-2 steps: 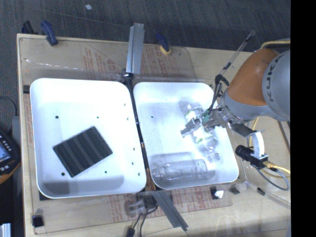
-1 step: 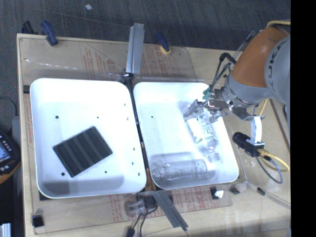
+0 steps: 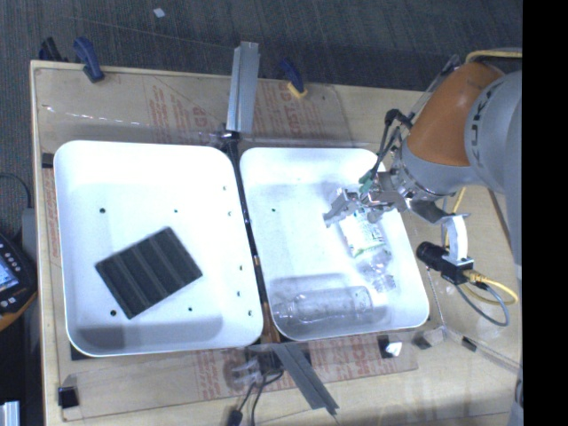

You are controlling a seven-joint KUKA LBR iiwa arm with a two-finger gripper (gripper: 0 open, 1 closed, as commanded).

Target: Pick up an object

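Note:
My gripper [image 3: 343, 209] hangs low over the upper right part of the right bin [image 3: 282, 193], reaching in from the right. Just below it lies a small clear plastic item with a green and white label [image 3: 367, 240], its top end close under the gripper; contact cannot be made out. A larger clear plastic bottle [image 3: 323, 307] lies on its side along the right bin's near wall. A flat black ribbed pad [image 3: 148, 271] lies at a slant in the left bin [image 3: 80, 171].
A grey metal bar [image 3: 241, 87] stands behind the divide between the bins. Blue clamps [image 3: 87, 59] hold the board's far edge. A yellow cable [image 3: 491, 291] loops on the bench right of the right bin.

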